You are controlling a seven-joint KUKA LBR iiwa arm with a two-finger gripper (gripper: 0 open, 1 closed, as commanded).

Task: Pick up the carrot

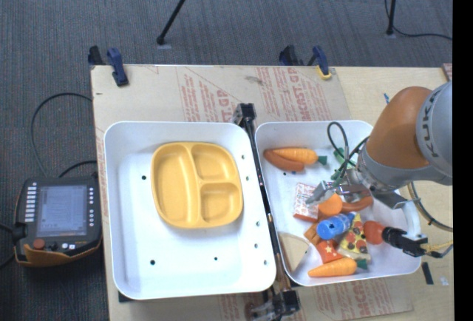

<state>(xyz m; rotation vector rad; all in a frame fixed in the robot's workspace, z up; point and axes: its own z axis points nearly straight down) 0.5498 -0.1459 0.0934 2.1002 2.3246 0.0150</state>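
Two shallow white bins sit side by side on the tabletop [185, 90], a plywood sheet with red print, clamped along its 12 o'clock edge by blue clamps [117, 64]. The left bin [126, 238] holds a yellow divided plate [196, 183] lying flat near its centre. The right bin [284, 183] is crowded with toy food. One carrot [297, 156] lies on its side at about 11 o'clock in that bin, its green top toward 3 o'clock, just beside a brown sausage-like piece [279, 161] that touches it along the lower side. A second carrot [334, 268] lies at 6 o'clock, close to the bin's near wall, beside a pizza slice [356, 240] and a blue bottle [335, 226]. The arm [405, 136] comes in from 3 o'clock, its orange band over the bin's 2 o'clock corner, and the gripper [330, 190] is low over the middle of the pile, near a small red-and-white packet [304, 201] and an orange round piece [330, 205]. How far the fingers are spread, and whether they hold anything, I cannot tell. A teach pendant [58, 220] lies on the floor at 9 o'clock.
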